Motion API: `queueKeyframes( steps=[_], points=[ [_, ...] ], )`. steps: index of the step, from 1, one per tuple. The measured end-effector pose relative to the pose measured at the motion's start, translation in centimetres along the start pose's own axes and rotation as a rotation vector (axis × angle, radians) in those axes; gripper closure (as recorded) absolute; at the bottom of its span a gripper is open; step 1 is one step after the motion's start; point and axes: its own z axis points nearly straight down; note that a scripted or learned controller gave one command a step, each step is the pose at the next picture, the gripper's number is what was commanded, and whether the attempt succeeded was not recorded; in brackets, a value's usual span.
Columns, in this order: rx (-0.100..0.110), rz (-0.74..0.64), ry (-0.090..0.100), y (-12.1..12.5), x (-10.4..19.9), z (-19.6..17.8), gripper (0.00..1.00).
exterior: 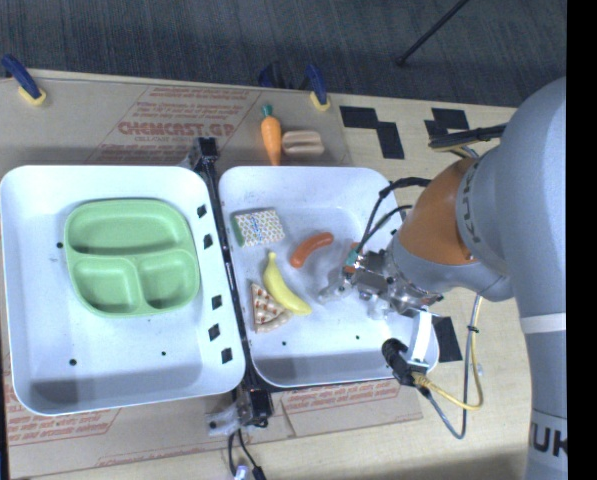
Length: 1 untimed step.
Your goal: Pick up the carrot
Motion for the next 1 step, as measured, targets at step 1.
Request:
queueKeyframes(
  steps=[1],
  points=[
    [-0.002, -0.038, 0.0, 4.73, 1.13, -6.45, 0.0]
  ],
)
